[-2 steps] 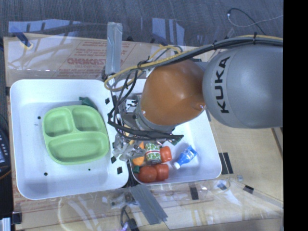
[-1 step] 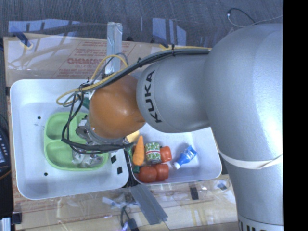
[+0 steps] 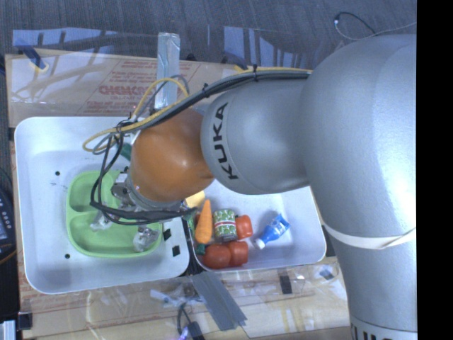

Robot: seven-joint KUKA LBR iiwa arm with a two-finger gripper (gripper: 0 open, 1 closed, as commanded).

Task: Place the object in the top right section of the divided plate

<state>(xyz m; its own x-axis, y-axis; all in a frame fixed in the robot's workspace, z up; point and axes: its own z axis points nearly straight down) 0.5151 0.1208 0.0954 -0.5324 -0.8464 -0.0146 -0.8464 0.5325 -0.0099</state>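
While the arm (image 3: 283, 133) overhangs the green divided plate (image 3: 81, 222), toy food (image 3: 223, 236) crowds the right bin (image 3: 308, 222).

A carrot (image 3: 204, 222), a small can (image 3: 226, 224), tomatoes (image 3: 218, 255) and perhaps a blue-white bottle (image 3: 272, 231) crowd the right bin (image 3: 311, 225).

Lighting: even, moderately bright, from overhead.
Glare: sheen lay on the grey arm (image 3: 283, 133) and the orange band (image 3: 166, 161).
Shadows: soft, under the arm, across the white bins (image 3: 35, 190).
Focus: slightly soft throughout; fine detail smeared.
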